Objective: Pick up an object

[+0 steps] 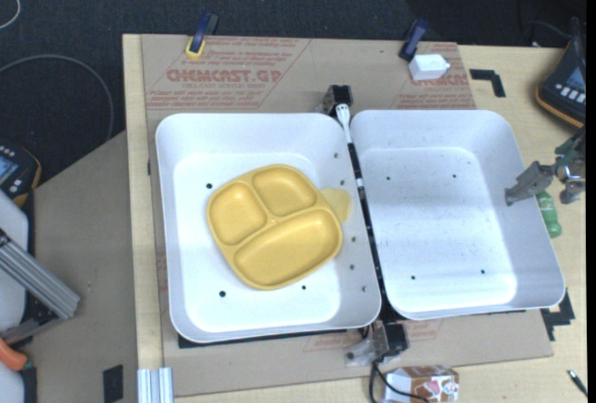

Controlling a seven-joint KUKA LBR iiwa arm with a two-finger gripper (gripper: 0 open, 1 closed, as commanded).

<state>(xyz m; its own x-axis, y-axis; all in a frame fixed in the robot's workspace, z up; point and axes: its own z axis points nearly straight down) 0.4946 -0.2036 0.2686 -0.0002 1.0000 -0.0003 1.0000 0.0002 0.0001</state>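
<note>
A yellow divided plate with three compartments lies flat in the left white bin, a little left of that bin's middle. A small pale yellow piece pokes out from under the plate's right rim. My gripper hangs at the right rim of the right white bin, far from the plate. A small green object shows just below the gripper at the bin's rim. Whether it is held I cannot make out.
A black divider strip runs between the two bins. A white block and two blue clamps sit on the cardboard behind the bins. A yellow-edged device lies at the far right.
</note>
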